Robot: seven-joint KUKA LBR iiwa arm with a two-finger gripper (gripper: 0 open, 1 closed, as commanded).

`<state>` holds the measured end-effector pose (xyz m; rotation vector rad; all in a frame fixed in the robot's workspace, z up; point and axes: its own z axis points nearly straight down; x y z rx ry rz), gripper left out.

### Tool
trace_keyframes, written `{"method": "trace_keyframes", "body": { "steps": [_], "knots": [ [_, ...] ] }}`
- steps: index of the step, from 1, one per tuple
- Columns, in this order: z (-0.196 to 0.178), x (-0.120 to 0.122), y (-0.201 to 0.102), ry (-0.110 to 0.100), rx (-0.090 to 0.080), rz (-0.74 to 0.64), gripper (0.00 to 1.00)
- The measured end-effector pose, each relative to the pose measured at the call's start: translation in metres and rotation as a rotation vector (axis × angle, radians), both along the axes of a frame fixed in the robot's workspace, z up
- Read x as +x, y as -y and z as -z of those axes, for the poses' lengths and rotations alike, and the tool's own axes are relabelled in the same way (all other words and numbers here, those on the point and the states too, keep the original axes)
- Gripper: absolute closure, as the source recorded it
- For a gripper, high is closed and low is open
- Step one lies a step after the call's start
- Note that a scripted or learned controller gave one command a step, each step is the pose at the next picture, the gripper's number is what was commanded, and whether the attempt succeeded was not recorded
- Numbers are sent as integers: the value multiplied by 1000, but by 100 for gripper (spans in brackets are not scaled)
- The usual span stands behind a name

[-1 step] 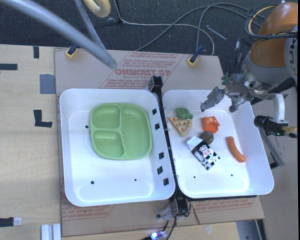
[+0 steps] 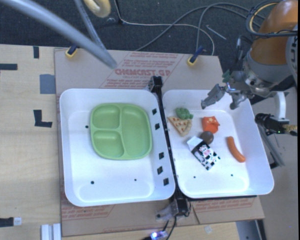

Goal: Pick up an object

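Observation:
The right bin (image 2: 250, 184) holds several small toy foods. A green broccoli piece (image 2: 183, 113) lies near its far left, with a tan waffle wedge (image 2: 180, 125) just below it. An orange-red block (image 2: 210, 124) sits mid-bin, a brown round piece (image 2: 206, 136) under it, and a white carton with black spots (image 2: 205, 154) below that. An orange sausage (image 2: 235, 149) lies to the right. My gripper (image 2: 223, 97) hovers over the bin's far right part, above the orange-red block, fingers spread open with nothing between them.
The left bin (image 2: 75, 184) carries a green divided plate (image 2: 121, 131). A black clip strip (image 2: 162, 149) runs along the joint between the bins. Cables (image 2: 190, 29) trail over the dark floor behind. A grey pole (image 2: 55, 21) slants across the top left.

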<state>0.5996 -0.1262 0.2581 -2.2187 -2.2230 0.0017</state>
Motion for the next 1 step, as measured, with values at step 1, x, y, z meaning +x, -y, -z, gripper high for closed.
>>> {"method": "trace_keyframes", "body": {
  "steps": [1],
  "knots": [
    [47,6,-4,-4,0,0,0]
  ]
}}
